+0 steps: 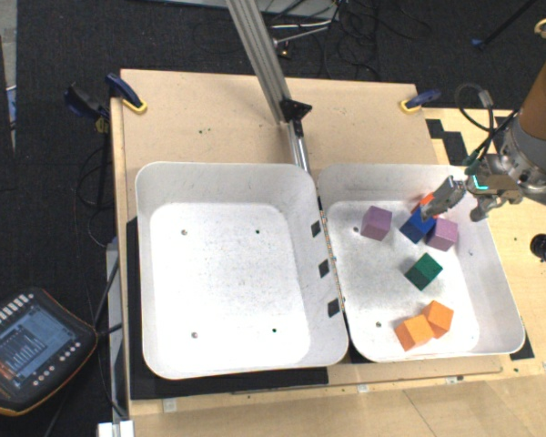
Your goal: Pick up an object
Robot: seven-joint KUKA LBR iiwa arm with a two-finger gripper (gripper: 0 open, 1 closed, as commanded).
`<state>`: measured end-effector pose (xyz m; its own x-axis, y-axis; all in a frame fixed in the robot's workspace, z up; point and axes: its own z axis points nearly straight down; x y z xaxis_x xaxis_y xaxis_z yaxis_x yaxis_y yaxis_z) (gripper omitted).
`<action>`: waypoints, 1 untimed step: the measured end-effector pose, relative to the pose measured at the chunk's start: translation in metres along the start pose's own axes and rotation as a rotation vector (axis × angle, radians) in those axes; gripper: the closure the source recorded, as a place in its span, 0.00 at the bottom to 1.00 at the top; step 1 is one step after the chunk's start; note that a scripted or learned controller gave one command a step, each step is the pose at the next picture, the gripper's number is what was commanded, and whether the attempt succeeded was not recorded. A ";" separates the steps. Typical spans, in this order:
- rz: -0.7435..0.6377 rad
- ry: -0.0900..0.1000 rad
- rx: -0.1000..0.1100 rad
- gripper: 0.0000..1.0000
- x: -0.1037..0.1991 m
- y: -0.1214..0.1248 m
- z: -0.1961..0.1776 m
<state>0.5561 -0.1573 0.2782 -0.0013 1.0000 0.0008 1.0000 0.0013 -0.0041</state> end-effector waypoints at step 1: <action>0.000 -0.001 -0.004 0.00 0.000 0.001 -0.002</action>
<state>0.5567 -0.1573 0.2803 -0.0008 1.0000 -0.0004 1.0000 0.0008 0.0001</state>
